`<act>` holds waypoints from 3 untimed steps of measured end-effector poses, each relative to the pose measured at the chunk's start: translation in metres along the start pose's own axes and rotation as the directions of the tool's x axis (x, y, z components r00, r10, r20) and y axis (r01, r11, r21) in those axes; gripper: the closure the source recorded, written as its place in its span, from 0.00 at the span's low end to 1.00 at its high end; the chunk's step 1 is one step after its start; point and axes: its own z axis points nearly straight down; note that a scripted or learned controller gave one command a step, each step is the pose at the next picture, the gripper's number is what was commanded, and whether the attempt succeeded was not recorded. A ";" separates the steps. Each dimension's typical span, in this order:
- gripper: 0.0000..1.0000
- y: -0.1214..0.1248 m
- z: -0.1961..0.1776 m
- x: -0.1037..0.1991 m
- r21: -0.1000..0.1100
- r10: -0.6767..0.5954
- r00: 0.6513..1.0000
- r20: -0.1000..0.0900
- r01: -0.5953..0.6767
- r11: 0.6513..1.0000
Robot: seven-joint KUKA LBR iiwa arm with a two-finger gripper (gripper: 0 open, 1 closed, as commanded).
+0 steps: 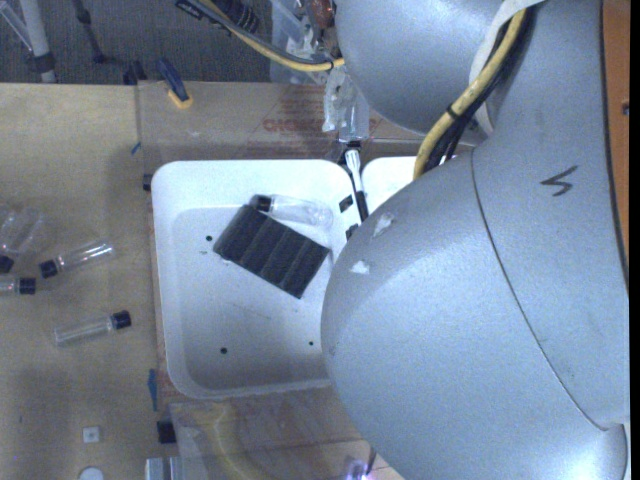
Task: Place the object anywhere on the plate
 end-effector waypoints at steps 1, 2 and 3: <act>1.00 0.002 -0.010 0.001 -0.001 0.004 1.000 -0.002 -0.004 1.000; 0.00 0.002 -0.010 0.000 -0.001 0.004 1.000 -0.002 -0.004 1.000; 1.00 0.004 -0.019 0.001 -0.001 0.007 1.000 -0.004 -0.007 1.000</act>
